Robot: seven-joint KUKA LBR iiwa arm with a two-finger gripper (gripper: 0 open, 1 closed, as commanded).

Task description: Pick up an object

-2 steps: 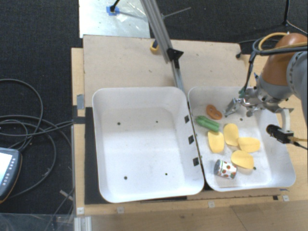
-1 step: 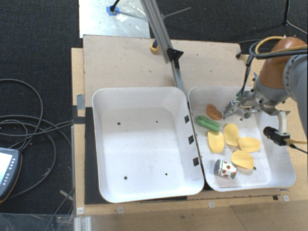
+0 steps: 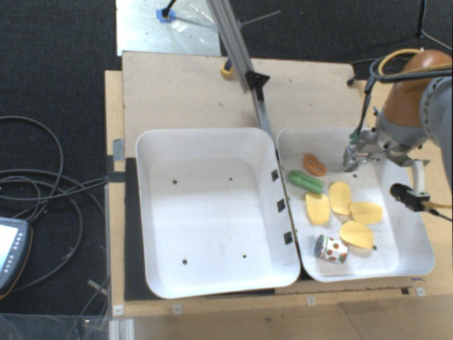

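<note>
1. Bench (image 3: 184, 91): bare tan board top, carrying both bins.
2. Left white bin (image 3: 152, 190): shallow, with a few small dark holes in its floor.
3. Grey metal pole (image 3: 233, 37): runs at a slant from the top edge down to the gap between the bins, with a black clamp partway along.
4. Black cables (image 3: 49, 186): looped on the dark floor left of the bench.
5. Handheld screen unit (image 3: 10, 250): at the left edge, partly cut off.
6. Blue piece (image 3: 165, 15): on the shiny floor plate beyond the bench.
</note>
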